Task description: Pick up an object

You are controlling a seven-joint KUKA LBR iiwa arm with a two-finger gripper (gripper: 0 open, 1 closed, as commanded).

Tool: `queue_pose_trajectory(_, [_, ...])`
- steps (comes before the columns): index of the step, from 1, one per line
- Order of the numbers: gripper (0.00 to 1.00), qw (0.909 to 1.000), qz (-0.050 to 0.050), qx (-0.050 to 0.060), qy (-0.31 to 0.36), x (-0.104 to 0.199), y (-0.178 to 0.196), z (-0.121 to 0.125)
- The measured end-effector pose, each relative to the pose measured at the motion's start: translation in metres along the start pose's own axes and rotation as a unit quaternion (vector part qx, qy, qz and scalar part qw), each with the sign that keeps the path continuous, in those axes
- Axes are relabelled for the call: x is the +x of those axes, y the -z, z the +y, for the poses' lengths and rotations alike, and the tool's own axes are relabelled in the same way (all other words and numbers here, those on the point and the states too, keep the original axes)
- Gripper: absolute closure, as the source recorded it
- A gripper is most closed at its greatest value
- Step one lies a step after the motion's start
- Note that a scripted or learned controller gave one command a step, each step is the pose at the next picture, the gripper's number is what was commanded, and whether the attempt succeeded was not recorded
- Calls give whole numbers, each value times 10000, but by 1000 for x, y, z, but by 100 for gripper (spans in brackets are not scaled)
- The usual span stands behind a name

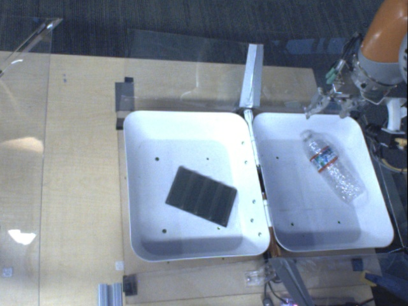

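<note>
The arm comes in at about two o'clock, and its gripper hangs over the far rim of the right bin. Whether it is open or closed cannot be told from here, and nothing can be seen in its grasp. A clear plastic bottle lies on its side in the right bin, toward one o'clock of that bin, its cap end near the gripper. A dark flat pad lies tilted in the left bin, around its centre.
</note>
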State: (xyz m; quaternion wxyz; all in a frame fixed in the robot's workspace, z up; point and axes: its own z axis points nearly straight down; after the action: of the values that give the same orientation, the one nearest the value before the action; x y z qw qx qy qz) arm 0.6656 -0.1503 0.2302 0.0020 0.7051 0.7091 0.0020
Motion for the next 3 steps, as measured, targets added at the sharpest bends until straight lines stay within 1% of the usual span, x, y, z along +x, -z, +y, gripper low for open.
queue_pose_trajectory(1, [0,9978,-7,-12,-666,14,78,-5])
queue_pose_trajectory(2, [0,9996,-3,9,-268,-21,-54,4])
queue_pose_trajectory(3, [0,10000,-8,-15,-38,-46,-143,-10])
